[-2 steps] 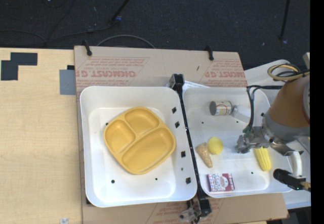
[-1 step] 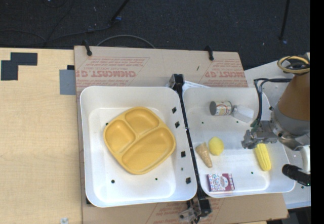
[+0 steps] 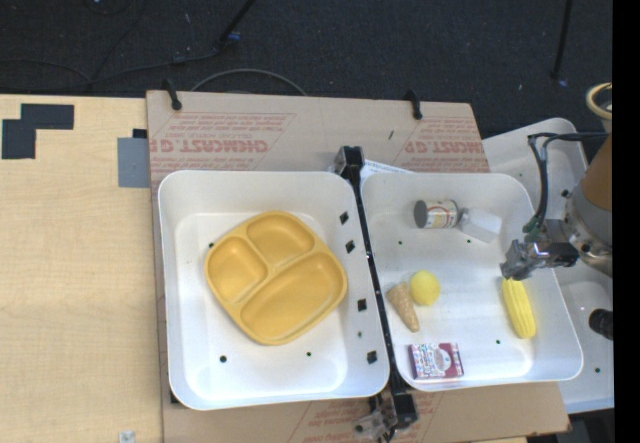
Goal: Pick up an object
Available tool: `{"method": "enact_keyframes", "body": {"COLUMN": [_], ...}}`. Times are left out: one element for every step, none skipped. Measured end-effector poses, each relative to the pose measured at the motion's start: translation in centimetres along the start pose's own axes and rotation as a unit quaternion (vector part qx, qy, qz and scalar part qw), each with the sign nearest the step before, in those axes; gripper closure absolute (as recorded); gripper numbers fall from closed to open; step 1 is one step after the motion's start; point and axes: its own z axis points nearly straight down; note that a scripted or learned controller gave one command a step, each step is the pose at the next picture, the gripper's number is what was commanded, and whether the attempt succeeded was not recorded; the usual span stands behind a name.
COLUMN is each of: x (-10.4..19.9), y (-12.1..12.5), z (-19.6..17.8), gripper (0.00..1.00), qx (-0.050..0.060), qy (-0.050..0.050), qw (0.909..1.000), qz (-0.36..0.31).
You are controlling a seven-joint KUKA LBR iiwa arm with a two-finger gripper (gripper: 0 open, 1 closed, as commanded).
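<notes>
L bin (image 3: pixel 190 221): yellow tray (image 3: pixel 275 276); R bin (image 3: pixel 560 351): corn (image 3: pixel 518 306), lemon (image 3: pixel 425 287).

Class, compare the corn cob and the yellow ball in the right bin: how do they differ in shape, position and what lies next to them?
The corn cob is long and ridged; the yellow ball is round and smooth. The cob lies near the bin's right wall, just below the gripper; the ball sits mid-bin, against a tan cone. Both are yellow and rest in the right bin.
</notes>
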Motion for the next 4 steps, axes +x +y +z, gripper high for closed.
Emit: {"method": "enact_keyframes", "body": {"x": [0.3, 5.8, 11.8, 17.0], "y": [-0.1, 0.9, 1.3, 2.4], "z": [-4.2, -3.0, -2.3, -3.3], "gripper": [1.0, 1.0, 1.0, 1.0], "qx": [0.001, 0.002, 0.003, 0.002], "qy": [0.0, 0.001, 0.002, 0.001], "qw": [1.0, 1.0, 1.0, 1.0], "qz": [-0.001, -0.002, -0.003, -0.002]}}
